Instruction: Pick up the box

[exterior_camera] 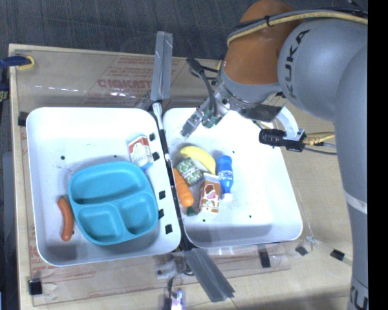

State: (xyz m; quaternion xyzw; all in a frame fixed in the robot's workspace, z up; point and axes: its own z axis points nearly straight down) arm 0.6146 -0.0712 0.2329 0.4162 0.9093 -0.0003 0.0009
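Camera view puts the gripper [195, 122] high in the right bin [279, 192], holding nothing; its opening cannot be told. The box [210, 196] stands below it, touching the carrot [183, 189] and bottle [224, 173], so a clean descent should straddle its free sides.

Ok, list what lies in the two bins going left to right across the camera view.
Sausage → blue tray → small carton → carrot → brown box → blue bottle. The banana and green packet overlap the others' span, so I leave them out.
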